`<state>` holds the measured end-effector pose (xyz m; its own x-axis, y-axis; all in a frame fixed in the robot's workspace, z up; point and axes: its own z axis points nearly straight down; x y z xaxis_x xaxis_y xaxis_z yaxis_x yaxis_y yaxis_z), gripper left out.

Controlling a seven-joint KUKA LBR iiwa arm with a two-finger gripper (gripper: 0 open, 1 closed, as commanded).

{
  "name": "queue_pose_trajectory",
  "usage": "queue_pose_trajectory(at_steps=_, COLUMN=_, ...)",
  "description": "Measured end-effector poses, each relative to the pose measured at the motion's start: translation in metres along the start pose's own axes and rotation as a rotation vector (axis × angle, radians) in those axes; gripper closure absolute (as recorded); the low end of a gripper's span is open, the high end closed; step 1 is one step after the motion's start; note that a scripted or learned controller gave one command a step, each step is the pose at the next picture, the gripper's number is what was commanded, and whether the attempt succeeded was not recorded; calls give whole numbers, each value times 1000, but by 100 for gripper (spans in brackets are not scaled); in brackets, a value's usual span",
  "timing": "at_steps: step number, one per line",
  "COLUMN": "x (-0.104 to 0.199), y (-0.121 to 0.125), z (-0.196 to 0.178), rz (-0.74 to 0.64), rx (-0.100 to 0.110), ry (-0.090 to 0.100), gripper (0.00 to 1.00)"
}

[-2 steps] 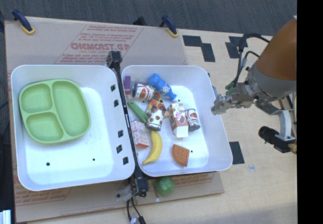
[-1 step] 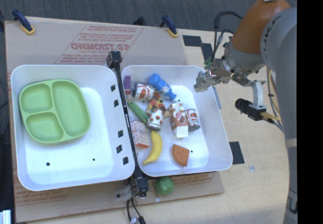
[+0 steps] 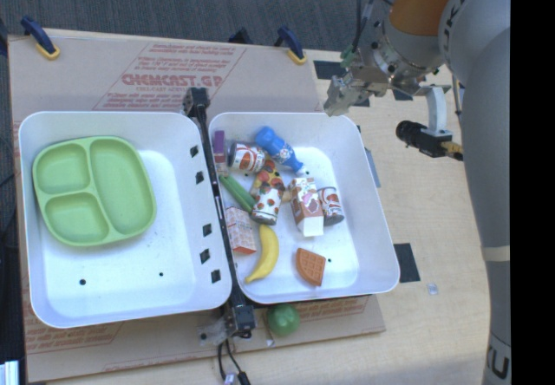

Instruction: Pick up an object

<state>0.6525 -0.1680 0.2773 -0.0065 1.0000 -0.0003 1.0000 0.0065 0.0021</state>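
I see the two-finger gripper hanging just past the far right corner of the right-hand shallow white bin, its pale fingers pointing down over the bench; I cannot tell whether they are spread or pressed together, and nothing shows between them. Inside that bin the objects crowd toward its left wall: a blue plastic bottle lies nearest the far edge, a small red-and-white can beside it, a green cucumber-shaped toy along the divider, a white carton with red print near the middle, and a yellow toy banana with an orange waffle-patterned square toward the near edge. A small green ball sits on the cardboard just outside the bin's near edge. The left-hand shallow white bin carries a light green divided plastic plate in its far left corner.
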Motion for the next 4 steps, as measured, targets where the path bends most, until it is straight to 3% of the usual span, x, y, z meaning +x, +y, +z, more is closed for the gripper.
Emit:
queue_pose_trajectory(at_steps=1, x=38, y=-80, z=13, rz=2, rx=5, ry=0, gripper=100)
queue_pose_trajectory(at_steps=2, x=-9, y=-1, z=58, rz=1, rx=4, ry=-1, gripper=100)
queue_pose_trajectory(at_steps=3, x=8, y=4, z=33, rz=0, rx=1, ry=-1, gripper=100)
queue_pose_trajectory(at_steps=4, x=61, y=4, z=46, rz=0, rx=6, ry=1, gripper=100)
